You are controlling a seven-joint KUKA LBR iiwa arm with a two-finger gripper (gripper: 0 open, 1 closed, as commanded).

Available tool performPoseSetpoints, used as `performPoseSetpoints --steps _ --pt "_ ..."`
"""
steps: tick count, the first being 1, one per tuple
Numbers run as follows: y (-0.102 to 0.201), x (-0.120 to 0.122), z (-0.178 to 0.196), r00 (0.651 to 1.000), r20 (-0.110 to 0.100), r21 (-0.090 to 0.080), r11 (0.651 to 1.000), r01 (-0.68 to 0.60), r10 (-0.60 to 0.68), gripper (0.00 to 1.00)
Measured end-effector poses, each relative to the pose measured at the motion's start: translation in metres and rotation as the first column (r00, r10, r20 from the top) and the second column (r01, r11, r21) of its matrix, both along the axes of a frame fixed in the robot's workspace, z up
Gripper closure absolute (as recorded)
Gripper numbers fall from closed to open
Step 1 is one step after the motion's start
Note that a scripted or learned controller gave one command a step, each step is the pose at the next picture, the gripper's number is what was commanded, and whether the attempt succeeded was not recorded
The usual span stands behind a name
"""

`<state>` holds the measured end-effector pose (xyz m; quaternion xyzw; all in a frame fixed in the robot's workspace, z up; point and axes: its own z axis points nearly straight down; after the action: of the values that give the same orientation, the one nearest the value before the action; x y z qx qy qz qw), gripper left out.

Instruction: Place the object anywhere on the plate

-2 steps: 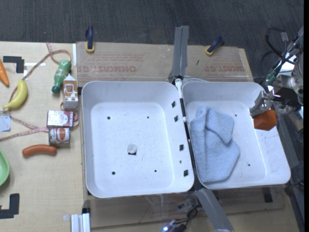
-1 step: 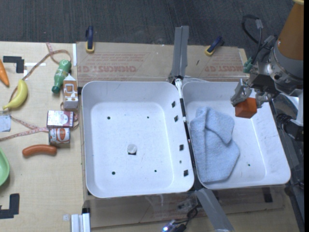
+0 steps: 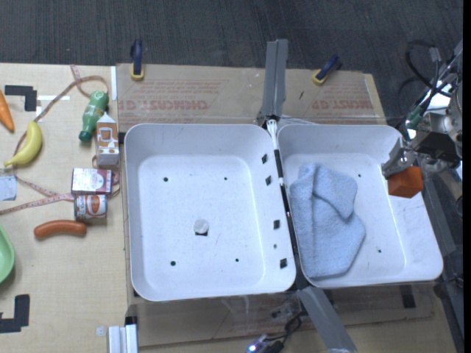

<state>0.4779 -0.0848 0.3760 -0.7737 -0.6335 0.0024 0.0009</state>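
Note:
A small round whitish object [image 3: 201, 228] lies on the floor of the left bin [image 3: 140, 197], a little left of its middle. A light blue towel [image 3: 325, 219] lies crumpled in the left half of the right bin [image 3: 412, 234]. The arm comes in over the right bin's right rim, its orange band [image 3: 405, 183] just inside the wall. My gripper [image 3: 393, 165] sits by that band at the bin's far right, well apart from the towel and the small object. Nothing shows in its grasp. A green plate-like rim [image 3: 4, 263] peeks in at the left edge of the bench.
On the bench left of the bins lie a banana [image 3: 26, 145], a green bottle [image 3: 93, 113], a small carton [image 3: 107, 144], a can [image 3: 91, 207], a sausage [image 3: 60, 229] and a measuring tape. Clamps and a grey post [image 3: 274, 79] stand behind the bins.

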Motion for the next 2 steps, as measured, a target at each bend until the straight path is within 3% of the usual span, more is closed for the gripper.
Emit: performPoseSetpoints --steps 1,2 --pt "0.066 0.020 0.021 0.994 0.002 0.000 0.994 -0.112 0.112 1.00" --pt "-0.007 0.014 0.020 1.000 0.001 -0.001 1.000 -0.007 0.007 1.00"
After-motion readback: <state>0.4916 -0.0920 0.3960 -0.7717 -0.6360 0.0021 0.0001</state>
